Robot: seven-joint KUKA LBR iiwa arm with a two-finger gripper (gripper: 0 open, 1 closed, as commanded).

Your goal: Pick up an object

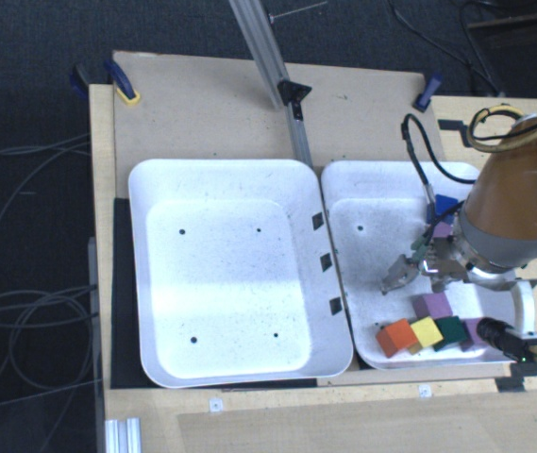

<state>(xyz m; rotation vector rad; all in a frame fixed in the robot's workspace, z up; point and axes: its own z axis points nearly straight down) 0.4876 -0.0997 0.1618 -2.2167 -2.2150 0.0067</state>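
Observation:
In the right bin (367, 217), my gripper (401, 273) hangs low over the bare white floor near the middle, with the grey arm and its orange band (513, 206) behind it to the right. A purple block (433, 305) lies just below and to the right of the gripper. Along the bin's front edge sit an orange block (397, 337), a yellow block (427, 332) and a green block (452, 330) in a row. A blue block (445, 205) and a pale purple block (443, 226) lie by the arm, partly hidden. I see nothing held in the gripper.
The left bin (221, 272) stands beside the right one, with a ridge and black clips (325, 262) between them. A slanted metal pole (268, 55) rises from the back. Black cables (417, 154) loop above the right bin. Another purple piece (476, 331) lies at the front right corner.

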